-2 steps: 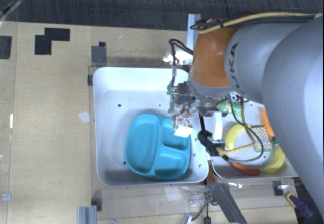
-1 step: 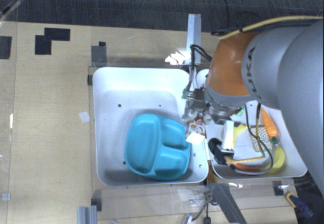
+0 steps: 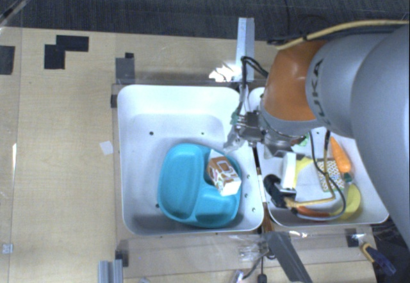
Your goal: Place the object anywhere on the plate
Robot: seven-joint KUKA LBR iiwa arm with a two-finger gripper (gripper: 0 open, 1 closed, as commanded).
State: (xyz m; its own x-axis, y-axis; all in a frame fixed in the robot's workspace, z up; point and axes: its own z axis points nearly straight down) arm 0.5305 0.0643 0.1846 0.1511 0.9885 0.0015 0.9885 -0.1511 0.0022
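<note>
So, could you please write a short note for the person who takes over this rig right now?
Gripper: above the upper right part of the left bin, near the divider between the bins. It holds nothing that I can see.
Plate: the blue divided plate lies in the left bin, toward the front.
Object: a small printed box already rests on the right side of the plate, slightly tilted.
Right bin: holds a banana, a carrot and other small items.
Done: the box appears placed on the plate.
Left: pull the arm away and confirm the box stays put.
</note>
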